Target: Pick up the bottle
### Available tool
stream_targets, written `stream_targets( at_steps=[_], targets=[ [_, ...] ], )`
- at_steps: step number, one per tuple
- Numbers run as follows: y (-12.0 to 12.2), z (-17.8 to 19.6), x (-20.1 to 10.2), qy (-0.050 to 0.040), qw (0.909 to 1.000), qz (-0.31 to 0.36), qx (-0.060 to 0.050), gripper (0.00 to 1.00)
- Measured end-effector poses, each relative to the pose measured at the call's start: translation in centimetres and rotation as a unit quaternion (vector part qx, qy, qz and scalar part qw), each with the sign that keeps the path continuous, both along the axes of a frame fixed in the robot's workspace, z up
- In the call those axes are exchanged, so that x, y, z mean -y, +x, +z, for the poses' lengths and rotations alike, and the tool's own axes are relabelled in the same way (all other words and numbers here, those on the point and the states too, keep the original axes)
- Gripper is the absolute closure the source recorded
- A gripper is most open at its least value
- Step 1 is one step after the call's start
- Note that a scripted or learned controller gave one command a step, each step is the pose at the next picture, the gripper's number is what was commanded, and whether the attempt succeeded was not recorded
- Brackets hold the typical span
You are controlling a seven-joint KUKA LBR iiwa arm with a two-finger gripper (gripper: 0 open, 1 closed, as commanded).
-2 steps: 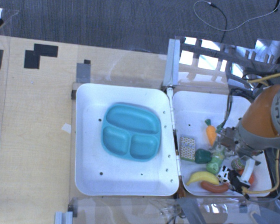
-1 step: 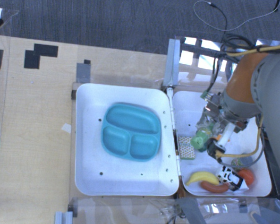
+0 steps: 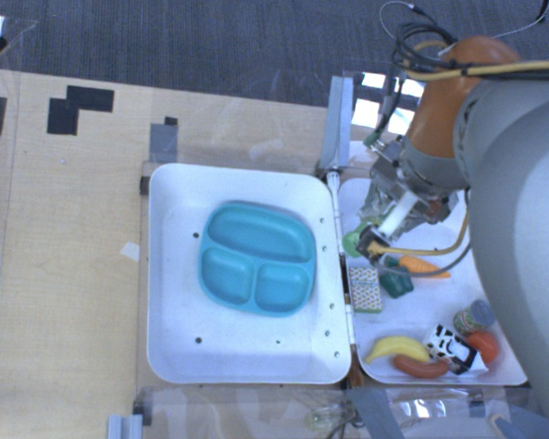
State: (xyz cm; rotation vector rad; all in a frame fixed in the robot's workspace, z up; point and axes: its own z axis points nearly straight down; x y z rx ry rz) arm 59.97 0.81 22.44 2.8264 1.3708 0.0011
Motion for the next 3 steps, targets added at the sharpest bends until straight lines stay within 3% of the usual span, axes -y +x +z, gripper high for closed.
stream_targets(
  at_steps=[1, 2, 3],
  targets=[
    [-1.4, -4.1, -2.9, 0.0, 1.0, 0.009, -0.001, 1.0],
    [-1.4, -4.0, -2.9, 0.0, 1.0, 0.009, -0.001, 0.0],
    [-1.8, -4.0, 1.1, 0.0002, 0.9999, 0.011, -0.001, 0.0]
  ],
)
